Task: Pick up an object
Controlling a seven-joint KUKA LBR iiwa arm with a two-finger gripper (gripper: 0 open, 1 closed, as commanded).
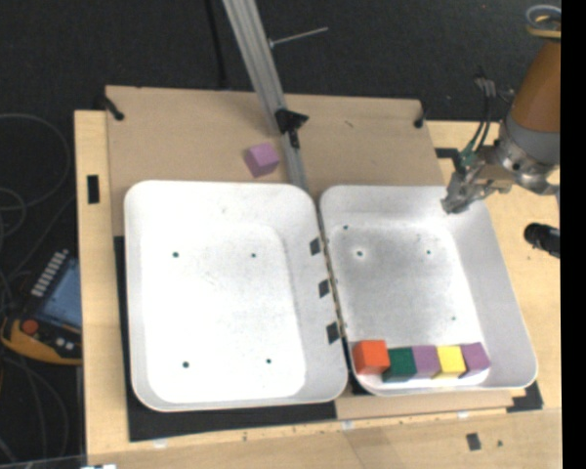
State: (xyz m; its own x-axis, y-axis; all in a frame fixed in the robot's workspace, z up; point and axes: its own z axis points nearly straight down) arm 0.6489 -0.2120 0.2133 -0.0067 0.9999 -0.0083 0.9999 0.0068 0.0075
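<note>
While we look down from the camera view: every place below is set against the right bin (488,262).
Tool (456,199): we see it over the bin's far right corner, at the end of the grey arm (527,145); we cannot tell its state.
Blocks: orange block (372,356), green block (401,362), purple block (426,360), yellow block (452,360) and another purple block (475,356) stand in a touching row along the bin's near wall.
Stray purple cube (263,159): on the desk (176,125), beyond the left bin (156,262) beside it.

Orange block (372,356), green block (401,362), yellow block (452,361) and three purple blocks (427,361) against two speckled white bins (225,203).
</note>
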